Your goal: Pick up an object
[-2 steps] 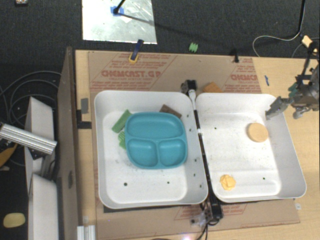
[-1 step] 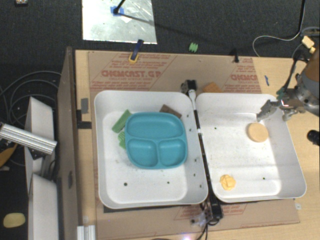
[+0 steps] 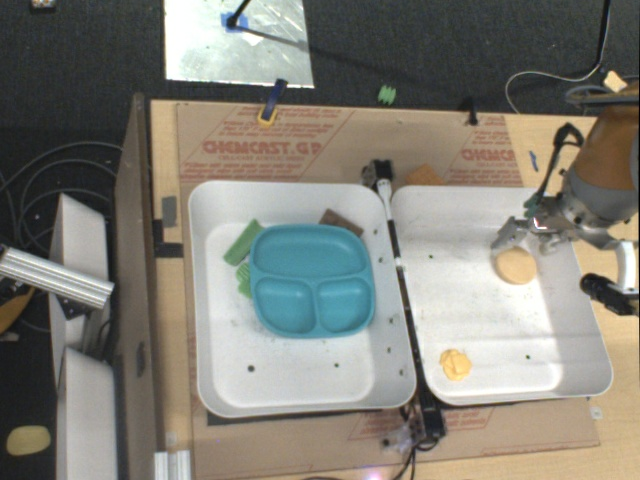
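Dark carpet surrounds the desk (image 3: pixel 300 133), whose brown board top carries two white bins side by side. From my remote seat I see cables (image 3: pixel 55 173) coiled on the floor at far left, and a shiny sheet (image 3: pixel 240 28) lying on the carpet beyond the desk.

In the left bin (image 3: pixel 215 368) sits a blue plate (image 3: pixel 310 278) with three sections. Green pieces (image 3: pixel 240 248) poke out from under its left edge, and a brown block (image 3: pixel 340 221) shows at its far right corner.

The right bin (image 3: pixel 560 368) holds a small yellow lump (image 3: pixel 456 364) near its front edge and a tan round (image 3: pixel 516 266) further back on the right. My hand (image 3: pixel 527 238) is just above that round, fingers spread apart to either side of it, gripping nothing that I can see. Whether a fingertip touches the round I cannot tell. The arm (image 3: pixel 605 168) enters from the right, with its orange band above the wrist.
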Controlling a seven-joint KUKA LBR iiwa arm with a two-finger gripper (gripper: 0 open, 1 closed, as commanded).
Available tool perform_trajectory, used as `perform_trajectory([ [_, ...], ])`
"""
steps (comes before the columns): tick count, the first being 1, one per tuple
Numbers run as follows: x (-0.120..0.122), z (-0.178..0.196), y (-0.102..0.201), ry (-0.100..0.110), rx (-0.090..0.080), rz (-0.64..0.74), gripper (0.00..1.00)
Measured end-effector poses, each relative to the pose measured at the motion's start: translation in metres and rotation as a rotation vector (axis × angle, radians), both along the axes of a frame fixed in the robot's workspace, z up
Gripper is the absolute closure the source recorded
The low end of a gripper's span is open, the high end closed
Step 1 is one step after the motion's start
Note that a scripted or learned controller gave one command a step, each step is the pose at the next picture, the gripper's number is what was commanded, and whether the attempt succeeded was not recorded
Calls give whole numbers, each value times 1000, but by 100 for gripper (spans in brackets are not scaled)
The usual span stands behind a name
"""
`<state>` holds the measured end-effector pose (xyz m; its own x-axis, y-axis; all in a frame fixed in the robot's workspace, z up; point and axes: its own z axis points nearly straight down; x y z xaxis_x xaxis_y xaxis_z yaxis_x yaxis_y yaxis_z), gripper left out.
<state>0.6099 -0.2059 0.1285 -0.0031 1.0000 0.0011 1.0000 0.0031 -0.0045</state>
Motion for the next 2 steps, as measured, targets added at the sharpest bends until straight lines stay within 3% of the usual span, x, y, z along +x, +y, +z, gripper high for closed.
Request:
perform_trajectory([
  [1, -2, -21, 0, -5, -2, -1, 0],
  [2, -10, -4, 0, -7, -2, -2, 0],
])
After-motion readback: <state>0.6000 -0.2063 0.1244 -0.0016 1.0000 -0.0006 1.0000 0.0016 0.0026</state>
